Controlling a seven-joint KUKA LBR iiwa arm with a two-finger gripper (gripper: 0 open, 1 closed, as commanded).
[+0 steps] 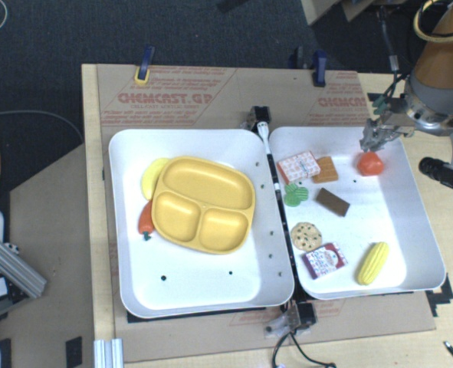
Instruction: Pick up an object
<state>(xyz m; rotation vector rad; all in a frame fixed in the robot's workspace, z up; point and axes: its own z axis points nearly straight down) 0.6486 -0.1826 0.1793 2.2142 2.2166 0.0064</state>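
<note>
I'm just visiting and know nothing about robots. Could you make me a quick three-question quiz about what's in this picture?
1. True or false: the yellow divided tray lies in the right bin.
2. Which item is nearest the gripper? A) corn cob B) red tomato C) cookie
3. What colour is the item just above the cookie, by the bins' divider?

Key: 1 false, it lies in the left bin. 2 B. 3 green.

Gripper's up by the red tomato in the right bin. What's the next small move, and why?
Probably a short drop straight down onto the tomato. The gripper sits just above its far side, nothing shows between its tips, and the tomato lies apart from the cracker and other items, so a descent looks unobstructed.
</note>
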